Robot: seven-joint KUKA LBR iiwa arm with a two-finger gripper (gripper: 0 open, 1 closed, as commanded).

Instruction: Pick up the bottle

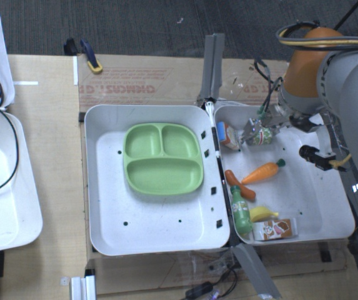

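From the overhead camera view you've got two shallow white bins side by side on the tan bench [54, 80]; the left white bin [104, 230] carries a pale green three-compartment plastic plate [163, 158], sitting a bit toward the back; the right white bin [328, 224] has all the clutter.

The bottle you're after is the green plastic bottle with a yellow-green label [240, 211]; it's lying along the right bin's left wall, toward the front, cap end pointing back; its cap end is right by a reddish-orange sausage-shaped toy [239, 185]; a yellow banana-like piece [265, 214] and a small red-and-white carton [273, 229] lie just beside its lower end; an orange toy carrot with a green tip [263, 172] sits a little further back.

The grey arm with the orange band [328, 67] comes in from the right; your claw [260, 130] is down at the back of the right bin, over a crumpled silvery-green packet [260, 135], next to a small white-and-red pack with a blue edge [227, 136]; well apart from the bottle; honestly can't tell if the claw is clenched or released.
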